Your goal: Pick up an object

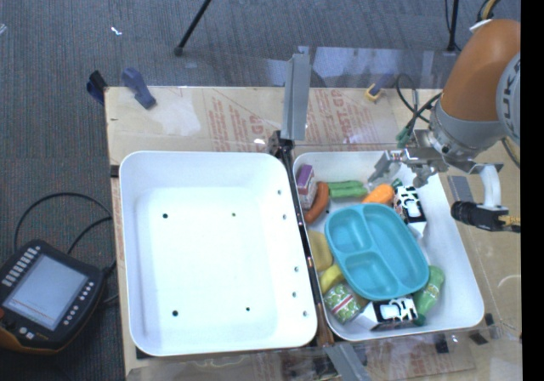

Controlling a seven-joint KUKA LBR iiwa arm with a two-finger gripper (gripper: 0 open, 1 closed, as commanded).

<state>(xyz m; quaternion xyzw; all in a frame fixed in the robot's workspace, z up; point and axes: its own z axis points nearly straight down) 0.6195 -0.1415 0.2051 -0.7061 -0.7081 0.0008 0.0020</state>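
Arm (484, 73) comes in from right, orange band above wrist, grey wrist section below it. Gripper (399, 168) hangs at upper right w/ fingers (379, 169) spread apart, angled down-left, nothing between them; small black module sticks out beside wrist

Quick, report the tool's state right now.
Tool: open, holding nothing, hovering over the far end of the right bin near the carrot.
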